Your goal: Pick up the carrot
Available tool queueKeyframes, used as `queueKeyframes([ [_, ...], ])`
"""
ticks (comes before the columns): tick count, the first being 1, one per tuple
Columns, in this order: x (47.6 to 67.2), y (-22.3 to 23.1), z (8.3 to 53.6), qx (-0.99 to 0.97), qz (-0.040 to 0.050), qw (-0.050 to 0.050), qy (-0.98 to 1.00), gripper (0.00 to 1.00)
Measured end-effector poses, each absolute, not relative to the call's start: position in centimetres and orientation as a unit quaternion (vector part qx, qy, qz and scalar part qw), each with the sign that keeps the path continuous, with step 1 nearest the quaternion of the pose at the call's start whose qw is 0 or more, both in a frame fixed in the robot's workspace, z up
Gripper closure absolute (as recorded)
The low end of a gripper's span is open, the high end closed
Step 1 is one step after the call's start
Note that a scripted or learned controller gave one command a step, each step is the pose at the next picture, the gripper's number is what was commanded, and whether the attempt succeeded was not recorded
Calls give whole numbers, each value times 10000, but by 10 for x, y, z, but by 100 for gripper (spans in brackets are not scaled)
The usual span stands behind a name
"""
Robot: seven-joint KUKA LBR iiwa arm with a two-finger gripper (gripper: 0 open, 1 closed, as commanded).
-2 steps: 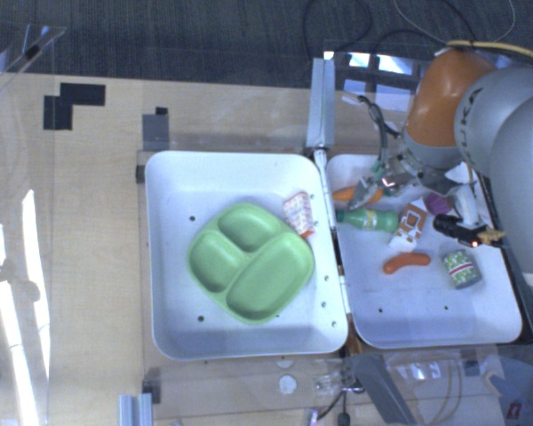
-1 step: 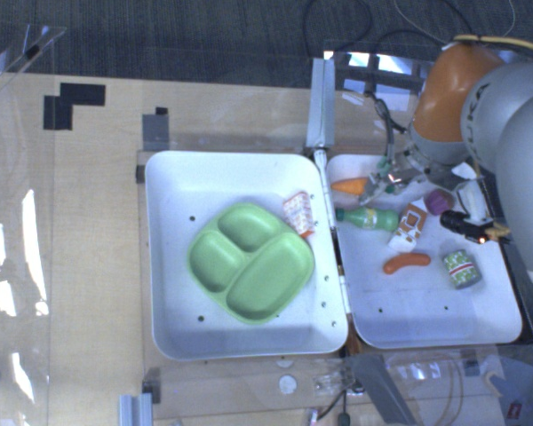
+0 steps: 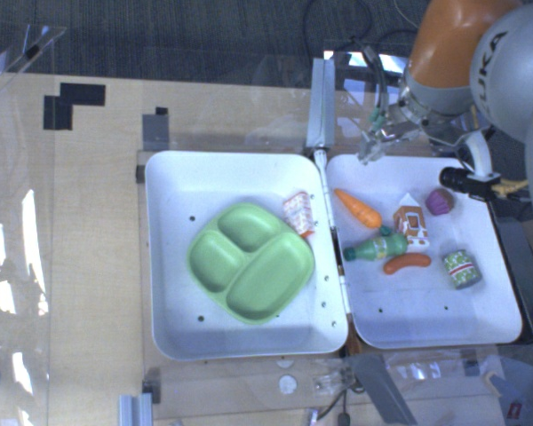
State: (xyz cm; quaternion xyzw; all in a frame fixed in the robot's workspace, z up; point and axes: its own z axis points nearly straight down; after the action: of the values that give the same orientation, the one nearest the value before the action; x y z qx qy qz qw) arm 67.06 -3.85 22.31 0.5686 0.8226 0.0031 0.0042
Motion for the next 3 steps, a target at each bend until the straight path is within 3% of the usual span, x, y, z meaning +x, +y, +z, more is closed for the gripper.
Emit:
queueKeyframes([
  [1, 670, -39, 223, 5687, 28, 38, 8225, 0],
  [2, 636, -96, 128, 4648, 15, 22, 8854, 0],
  [3, 621, -96, 89, 4229, 25, 51, 9062, 0],
])
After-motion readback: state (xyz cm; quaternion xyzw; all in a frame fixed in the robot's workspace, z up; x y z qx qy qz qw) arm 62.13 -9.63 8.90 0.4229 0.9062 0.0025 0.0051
